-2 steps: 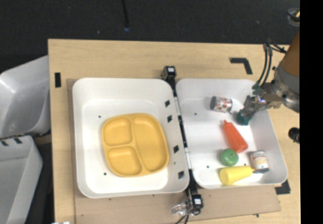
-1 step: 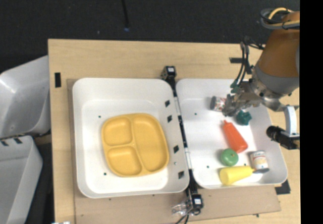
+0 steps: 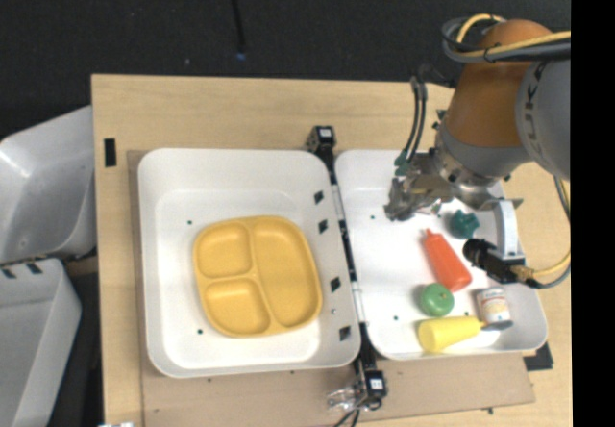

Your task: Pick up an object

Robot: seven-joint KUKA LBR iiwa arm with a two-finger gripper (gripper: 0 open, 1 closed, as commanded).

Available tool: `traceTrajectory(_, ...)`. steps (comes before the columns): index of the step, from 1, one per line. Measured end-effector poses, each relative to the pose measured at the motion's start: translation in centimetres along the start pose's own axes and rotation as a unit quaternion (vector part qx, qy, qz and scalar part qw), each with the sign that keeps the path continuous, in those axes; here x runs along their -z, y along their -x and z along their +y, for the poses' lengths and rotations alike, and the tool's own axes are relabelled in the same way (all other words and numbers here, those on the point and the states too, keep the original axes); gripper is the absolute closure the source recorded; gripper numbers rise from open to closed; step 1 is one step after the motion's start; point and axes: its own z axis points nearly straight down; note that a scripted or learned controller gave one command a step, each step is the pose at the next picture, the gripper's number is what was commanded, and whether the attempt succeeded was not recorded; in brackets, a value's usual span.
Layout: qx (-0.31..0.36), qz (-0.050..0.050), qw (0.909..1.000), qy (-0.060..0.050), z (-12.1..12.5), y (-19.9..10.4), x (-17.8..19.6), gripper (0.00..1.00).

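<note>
My gripper (image 3: pixel 408 199) hangs over the upper part of the right bin (image 3: pixel 384 262), under the orange-banded wrist. In that bin lie an orange bottle-shaped object (image 3: pixel 447 260), a small teal piece (image 3: pixel 464 221), a green round object (image 3: pixel 435 299), a yellow cone (image 3: pixel 448 334) and a small white jar with a red label (image 3: pixel 493 305). The gripper stands up and left of the orange object, apart from it. I see nothing between its fingers.
The left bin (image 3: pixel 163 223) holds a yellow divided plate (image 3: pixel 257 274). A black clip (image 3: pixel 321 138) sits at the top of the divider between the bins. A black cable fitting (image 3: pixel 488 260) hangs from the arm over the right bin's right side.
</note>
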Motion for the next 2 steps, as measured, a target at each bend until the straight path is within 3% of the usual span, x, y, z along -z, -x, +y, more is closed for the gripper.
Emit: traceTrajectory(2, 0.0, 0.0, 1.0, 0.001, 1.9, -10.9, 0.1, 1.0)
